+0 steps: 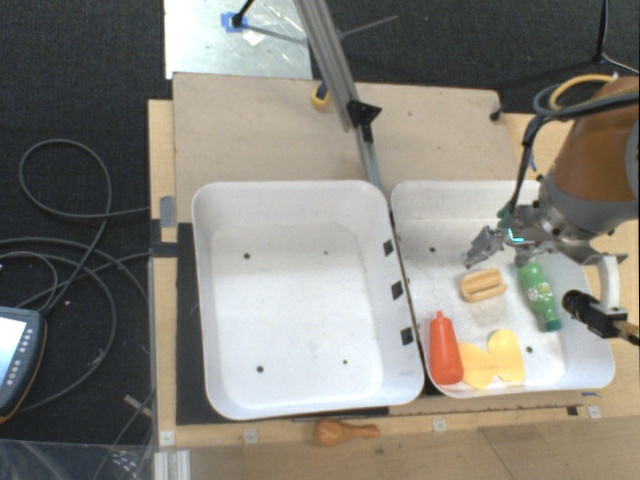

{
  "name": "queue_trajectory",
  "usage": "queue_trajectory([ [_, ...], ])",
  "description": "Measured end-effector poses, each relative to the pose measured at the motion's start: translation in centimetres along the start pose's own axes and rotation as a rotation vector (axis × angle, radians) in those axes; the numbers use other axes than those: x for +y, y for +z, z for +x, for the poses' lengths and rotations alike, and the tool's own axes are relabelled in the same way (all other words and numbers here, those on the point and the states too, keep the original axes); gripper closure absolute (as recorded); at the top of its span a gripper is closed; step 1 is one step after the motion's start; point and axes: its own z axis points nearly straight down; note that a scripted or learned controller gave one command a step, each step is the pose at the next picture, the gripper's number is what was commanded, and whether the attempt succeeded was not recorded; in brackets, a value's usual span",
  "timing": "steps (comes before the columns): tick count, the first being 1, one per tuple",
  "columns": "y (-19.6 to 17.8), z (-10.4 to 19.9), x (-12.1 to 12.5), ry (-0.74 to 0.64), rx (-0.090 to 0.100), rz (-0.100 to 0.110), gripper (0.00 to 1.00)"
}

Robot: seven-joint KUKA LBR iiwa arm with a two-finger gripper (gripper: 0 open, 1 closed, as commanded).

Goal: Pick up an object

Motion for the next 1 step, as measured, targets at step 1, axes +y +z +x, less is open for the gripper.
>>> queue_trajectory([
  [1,-0.19,-0.02,0.09,0.001,-0.001,-0.004,0.0],
])
